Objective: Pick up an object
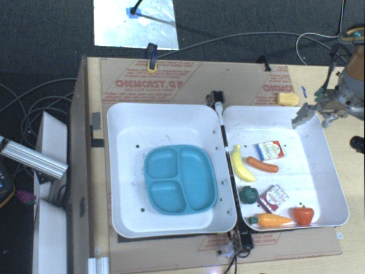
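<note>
The gripper [312, 114] hangs over the right bin's [319, 153] far right rim, its fingers spread apart with nothing between them. Below it in that bin lie a banana [242, 165], a sausage [262, 165], a small carton [270, 150], a green vegetable [248, 194], a red packet [274, 198], a carrot [270, 220] and a tomato [303, 214] (all well apart from the arm). The left bin [128, 130] holds a blue divided plate [180, 178].

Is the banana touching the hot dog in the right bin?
Apart. In the camera view a strip of white bin floor shows between the banana and the near end of the hot dog, which lies just to its right.
</note>
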Robot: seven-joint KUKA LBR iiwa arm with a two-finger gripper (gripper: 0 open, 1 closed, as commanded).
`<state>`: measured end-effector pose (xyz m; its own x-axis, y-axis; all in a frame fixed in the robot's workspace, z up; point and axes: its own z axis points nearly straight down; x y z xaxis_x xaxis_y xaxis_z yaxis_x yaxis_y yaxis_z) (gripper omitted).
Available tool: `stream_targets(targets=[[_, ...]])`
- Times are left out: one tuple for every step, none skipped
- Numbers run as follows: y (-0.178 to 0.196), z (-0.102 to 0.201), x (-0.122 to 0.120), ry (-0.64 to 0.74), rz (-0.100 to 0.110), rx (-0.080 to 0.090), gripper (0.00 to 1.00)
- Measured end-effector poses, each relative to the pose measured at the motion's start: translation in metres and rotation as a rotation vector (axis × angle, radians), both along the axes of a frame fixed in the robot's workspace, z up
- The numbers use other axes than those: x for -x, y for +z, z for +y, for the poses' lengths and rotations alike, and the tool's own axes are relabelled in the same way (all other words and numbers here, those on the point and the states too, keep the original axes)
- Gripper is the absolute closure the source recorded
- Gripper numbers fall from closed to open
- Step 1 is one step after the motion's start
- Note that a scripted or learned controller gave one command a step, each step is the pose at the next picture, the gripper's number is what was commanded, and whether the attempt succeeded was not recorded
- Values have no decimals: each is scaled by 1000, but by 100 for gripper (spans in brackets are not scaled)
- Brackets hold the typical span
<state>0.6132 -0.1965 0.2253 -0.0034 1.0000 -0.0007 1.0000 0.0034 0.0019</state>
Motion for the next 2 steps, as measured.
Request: stream_targets(targets=[[-132,68,21,1,-5,-1,0],[-141,73,69,-2,1,0,0]])
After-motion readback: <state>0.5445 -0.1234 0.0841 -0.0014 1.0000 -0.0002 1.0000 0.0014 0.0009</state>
